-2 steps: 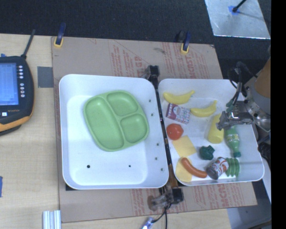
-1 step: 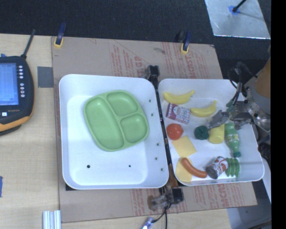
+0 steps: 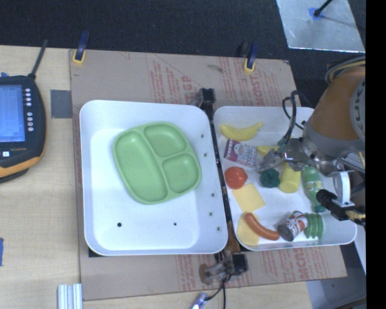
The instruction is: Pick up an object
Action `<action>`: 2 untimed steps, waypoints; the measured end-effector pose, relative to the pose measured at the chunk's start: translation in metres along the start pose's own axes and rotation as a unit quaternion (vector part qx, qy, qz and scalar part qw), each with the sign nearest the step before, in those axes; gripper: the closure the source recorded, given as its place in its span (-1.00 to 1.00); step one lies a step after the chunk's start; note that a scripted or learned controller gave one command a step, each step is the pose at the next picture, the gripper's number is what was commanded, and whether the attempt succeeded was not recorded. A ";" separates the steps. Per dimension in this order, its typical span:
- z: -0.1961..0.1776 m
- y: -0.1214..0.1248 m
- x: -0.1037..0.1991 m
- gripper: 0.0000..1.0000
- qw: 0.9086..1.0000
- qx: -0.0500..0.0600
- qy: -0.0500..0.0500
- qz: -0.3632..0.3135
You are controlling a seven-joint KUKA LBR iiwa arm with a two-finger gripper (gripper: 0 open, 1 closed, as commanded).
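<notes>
In rt bin [image 3: 338, 238]: hot dog [image 3: 260, 227] long axis runs upper-left to lower-right; hand [image 3: 275, 159] state unclear.

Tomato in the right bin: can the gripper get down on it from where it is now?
Probably yes. The tomato lies uncovered, just left of the gripper. The pink packet and yellow cheese slice crowd it closely, so the grip could catch them.

Banana [image 3: 241, 131], tomato [image 3: 235, 176], hot dog [image 3: 260, 227], can [image 3: 293, 226] in right bin [image 3: 347, 240].

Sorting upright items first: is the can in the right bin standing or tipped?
Tipped. The can lies on its side beside the hot dog.
</notes>
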State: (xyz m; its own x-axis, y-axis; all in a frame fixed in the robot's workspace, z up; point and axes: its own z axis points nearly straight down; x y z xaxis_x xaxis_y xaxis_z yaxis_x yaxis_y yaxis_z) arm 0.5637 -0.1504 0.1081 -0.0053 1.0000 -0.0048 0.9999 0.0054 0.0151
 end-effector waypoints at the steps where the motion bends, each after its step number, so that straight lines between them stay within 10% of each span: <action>1: -0.011 0.001 -0.001 1.00 1.000 0.000 0.000 -0.001; 2: -0.010 0.002 0.002 -1.00 1.000 0.000 0.002 -0.003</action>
State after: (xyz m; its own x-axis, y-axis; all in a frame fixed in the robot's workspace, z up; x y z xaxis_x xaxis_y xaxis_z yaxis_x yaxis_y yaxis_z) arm 0.5651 -0.1488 0.1186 -0.0105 0.9999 -0.0018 0.9998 0.0105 0.0152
